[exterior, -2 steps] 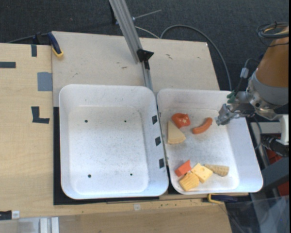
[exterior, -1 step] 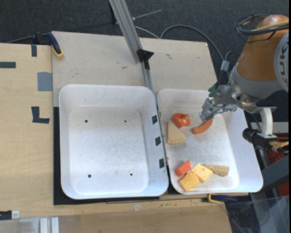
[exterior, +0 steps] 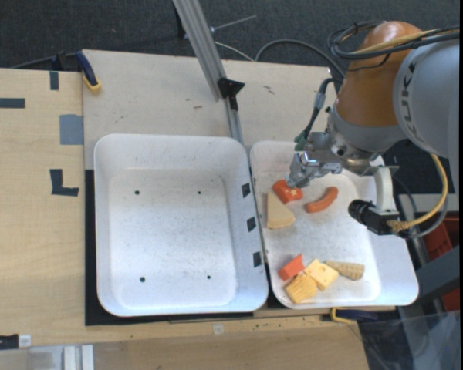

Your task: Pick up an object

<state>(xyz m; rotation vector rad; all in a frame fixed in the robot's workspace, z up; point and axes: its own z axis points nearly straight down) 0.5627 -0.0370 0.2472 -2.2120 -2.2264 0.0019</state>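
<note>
The two-finger gripper (exterior: 300,177) hangs low over the right-hand shallow white bin (exterior: 393,287), its tip right at the small red-orange plastic chunk (exterior: 287,192) that lies near the bin's left wall, touching or just beside the tan wedge-shaped piece (exterior: 279,215). Whether the claw is open, closed, or pinching the chunk cannot be told from this angle, since the tip and the red piece overlap. The chunk looks like toy food: probably light, stiff and smooth, so likely a bit slippery and apt to squirt out of a pinch set near an edge. A grip across its two broadest opposite faces, centred, seems the safest hold, with care that one finger does not land on the tan wedge. Just to the right lies a small orange-red sausage-shaped piece (exterior: 321,200), apart from the chunk. Near the bin's front sit a red wedge (exterior: 291,266), two yellow cheese-like blocks (exterior: 311,279) and a beige cone (exterior: 347,269), well clear. The left-hand white bin (exterior: 116,160) lies alongside.
</note>
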